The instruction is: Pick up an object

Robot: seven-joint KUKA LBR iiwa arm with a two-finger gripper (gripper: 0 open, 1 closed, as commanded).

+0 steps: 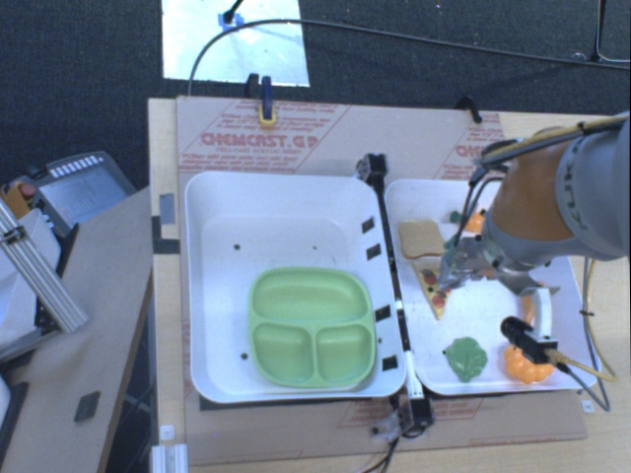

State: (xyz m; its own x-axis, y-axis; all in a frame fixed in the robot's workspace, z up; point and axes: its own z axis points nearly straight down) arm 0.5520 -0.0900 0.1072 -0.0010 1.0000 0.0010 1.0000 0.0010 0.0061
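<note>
Looks like the arm's dipped its gripper [452, 276] right onto the pizza slice [432, 292] in the right bin [419, 363] – probably lining up a grab – while the green divided plate [312, 325] sits alone in the left bin [212, 264].

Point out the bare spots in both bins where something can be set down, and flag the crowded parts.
Left bin: bare floor behind the green divided plate, up to the far wall, plus a strip along its left wall. Right bin: crowded, with toast, pizza slice, green piece, orange piece and the gripper.
</note>
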